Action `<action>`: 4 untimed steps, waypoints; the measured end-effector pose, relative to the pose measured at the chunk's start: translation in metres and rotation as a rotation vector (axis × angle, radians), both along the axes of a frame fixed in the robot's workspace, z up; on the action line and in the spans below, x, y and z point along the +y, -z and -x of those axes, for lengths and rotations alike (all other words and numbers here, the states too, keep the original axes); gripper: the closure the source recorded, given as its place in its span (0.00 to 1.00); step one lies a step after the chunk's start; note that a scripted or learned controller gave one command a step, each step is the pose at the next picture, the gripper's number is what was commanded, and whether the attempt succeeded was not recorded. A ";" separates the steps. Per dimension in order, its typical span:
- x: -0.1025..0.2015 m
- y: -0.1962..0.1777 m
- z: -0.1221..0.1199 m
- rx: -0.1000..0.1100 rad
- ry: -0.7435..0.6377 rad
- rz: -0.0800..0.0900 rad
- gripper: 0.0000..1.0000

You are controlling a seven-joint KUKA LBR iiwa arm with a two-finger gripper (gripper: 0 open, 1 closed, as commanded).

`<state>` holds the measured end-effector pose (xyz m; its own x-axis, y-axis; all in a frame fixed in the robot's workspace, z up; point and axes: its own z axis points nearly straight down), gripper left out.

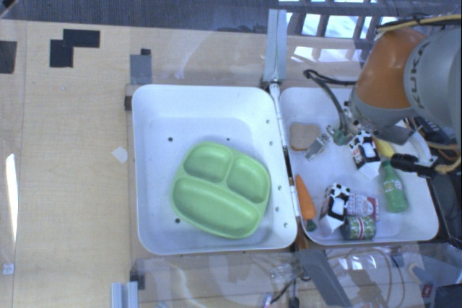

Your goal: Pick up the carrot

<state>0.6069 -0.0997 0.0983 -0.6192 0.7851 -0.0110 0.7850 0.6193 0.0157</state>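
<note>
The carrot (305,198) is small and orange with a green tip. It lies along the left wall of the right bin (426,231), pointing toward the front edge. My gripper (317,146) hangs over the same bin, up and slightly right of the carrot, beside a flat tan piece (302,133). It is clear of the carrot, with a gap between them. The grey arm with its orange band (390,72) reaches in from the right, over the back of the bin.
The right bin also holds two black-and-white cow-patterned toys (336,201) (365,148), a green bottle (393,188), a green can (359,228), a red-and-white packet (366,206) and a yellow item (383,148). In the left bin (155,119) lies a green divided plate (221,188).
</note>
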 end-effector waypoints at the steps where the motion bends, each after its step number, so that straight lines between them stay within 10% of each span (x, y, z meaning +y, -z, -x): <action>1: 0.004 0.009 -0.001 0.002 -0.281 0.006 0.00; 2: 0.004 0.009 -0.001 0.002 -0.281 0.006 0.00; 4: 0.012 0.007 0.110 -0.010 -0.251 0.013 0.00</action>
